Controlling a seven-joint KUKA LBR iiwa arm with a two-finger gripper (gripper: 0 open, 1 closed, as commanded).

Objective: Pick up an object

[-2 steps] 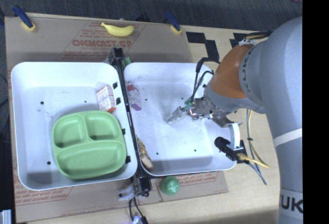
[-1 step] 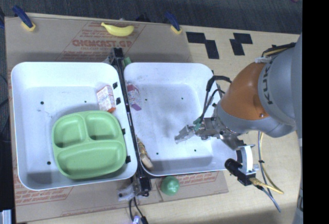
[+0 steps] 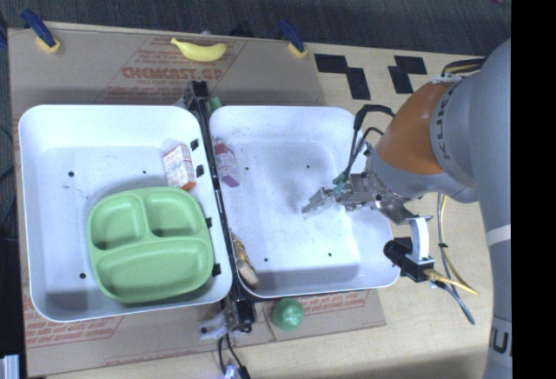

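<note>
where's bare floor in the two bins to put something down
Left bin: bare strip behind the green tray, left of the small carton. Right bin: open floor between the pink wrapper and the gripper. Crowded along the divider.

the arm [image 3: 486, 134] is grey and smooth, with round, thick links. above the wrist there is a wide orange band [image 3: 413, 138] with a glossy surface. a thin white ring goes around the grey link near the bottom right. black cables run in loops from the wrist to the gripper [image 3: 320, 200], which is small, made of grey metal, with some green parts on it. a black block with a white piece sits under the wrist, and yellow and grey wires hang beside it.
</note>
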